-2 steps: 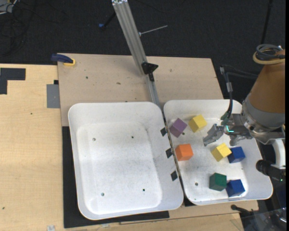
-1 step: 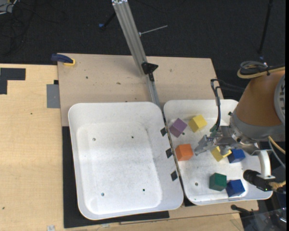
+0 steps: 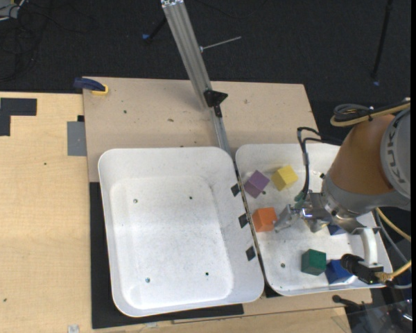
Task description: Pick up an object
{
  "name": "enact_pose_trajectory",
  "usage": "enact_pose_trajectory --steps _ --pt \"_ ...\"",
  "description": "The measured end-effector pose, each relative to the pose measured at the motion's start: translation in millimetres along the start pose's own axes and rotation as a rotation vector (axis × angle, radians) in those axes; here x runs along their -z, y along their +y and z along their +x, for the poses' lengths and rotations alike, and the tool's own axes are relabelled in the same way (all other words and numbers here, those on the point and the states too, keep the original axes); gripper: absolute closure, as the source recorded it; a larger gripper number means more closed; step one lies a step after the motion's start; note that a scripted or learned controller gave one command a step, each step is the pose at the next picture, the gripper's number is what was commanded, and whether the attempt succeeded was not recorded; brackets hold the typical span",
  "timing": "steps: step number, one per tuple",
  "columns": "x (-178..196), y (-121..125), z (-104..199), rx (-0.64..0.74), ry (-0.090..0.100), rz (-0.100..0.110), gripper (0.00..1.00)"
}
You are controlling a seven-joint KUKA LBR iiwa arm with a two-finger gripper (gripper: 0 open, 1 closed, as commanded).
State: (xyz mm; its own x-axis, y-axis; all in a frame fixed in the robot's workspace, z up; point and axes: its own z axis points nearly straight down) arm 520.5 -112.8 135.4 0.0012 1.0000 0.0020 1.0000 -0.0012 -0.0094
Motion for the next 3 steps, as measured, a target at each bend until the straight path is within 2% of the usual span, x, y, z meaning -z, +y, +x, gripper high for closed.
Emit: enact_pose_trajectory --steps 1,2,3 --pt "-44.0 1.1 0.4 -0.001 0.0 -0.008 0.0" --pt "-33.1 0.4 -1.0 -0.009 0.002 -0.006 1.0" --pt "17.6 2.5 -12.7 -0.01 -0.003 -0.011 1.0"
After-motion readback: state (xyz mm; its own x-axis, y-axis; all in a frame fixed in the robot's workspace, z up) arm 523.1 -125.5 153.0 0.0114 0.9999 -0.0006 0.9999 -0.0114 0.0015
